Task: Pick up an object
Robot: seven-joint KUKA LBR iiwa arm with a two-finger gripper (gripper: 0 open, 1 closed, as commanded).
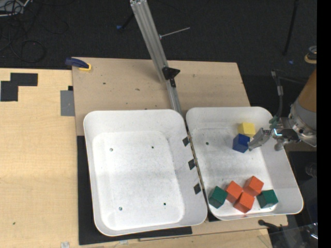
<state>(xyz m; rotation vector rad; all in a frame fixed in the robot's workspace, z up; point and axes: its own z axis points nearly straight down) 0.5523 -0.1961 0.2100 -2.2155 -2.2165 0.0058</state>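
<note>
The gripper (261,137) sits in the right bin (222,119), its fingers slightly parted and holding nothing, the blue cube (240,143) lying just left of the fingertips, below the yellow cube (247,128).

Pale wooden bench (36,154), dark floor (67,19) behind, slanted aluminium rail (151,40)

- Pale wood bench top (36,154) w/ black rectangular patches (18,84) at far left and a grey patch (66,102) beside them.
- Tan board (129,84) behind the bins.
- Silver aluminium rail (152,43), tilted, rising from btwn the bins toward top centre; black bracket (170,73) partway along it.
- Small blue-and-yellow clamp (78,64) at board's back left corner.
- Dark floor w/ cables (20,14), top left.
</note>
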